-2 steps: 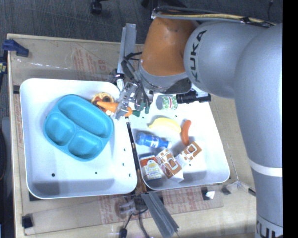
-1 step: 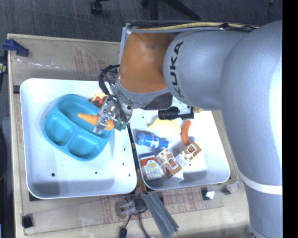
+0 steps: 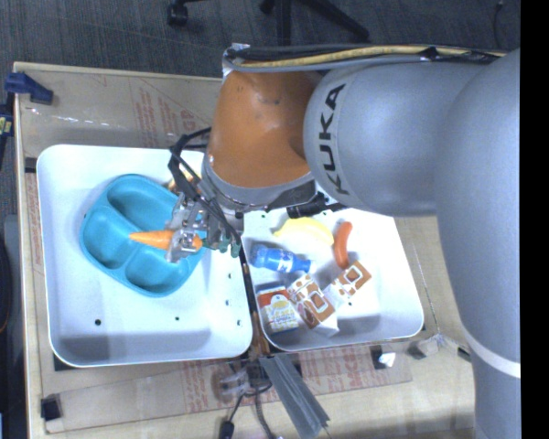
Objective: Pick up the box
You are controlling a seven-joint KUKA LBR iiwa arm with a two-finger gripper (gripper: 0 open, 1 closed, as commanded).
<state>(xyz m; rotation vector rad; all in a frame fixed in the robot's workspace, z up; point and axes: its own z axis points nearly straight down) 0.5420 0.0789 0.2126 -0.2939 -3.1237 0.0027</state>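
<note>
Hand: the two-finger hand (image 3: 190, 236) hangs at frame centre over the blue plastic divided dish (image 3: 137, 236), pinching an orange carrot-shaped toy (image 3: 151, 240).
Box: the small red-and-white carton (image 3: 278, 310) lies at lower centre in the right white bin (image 3: 398, 323).
Advice: drop the carrot, shift right, descend squarely over the carton.

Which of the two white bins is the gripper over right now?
The left white bin, holding the blue divided dish; the gripper sits at that dish's right edge, beside an orange carrot.
</note>
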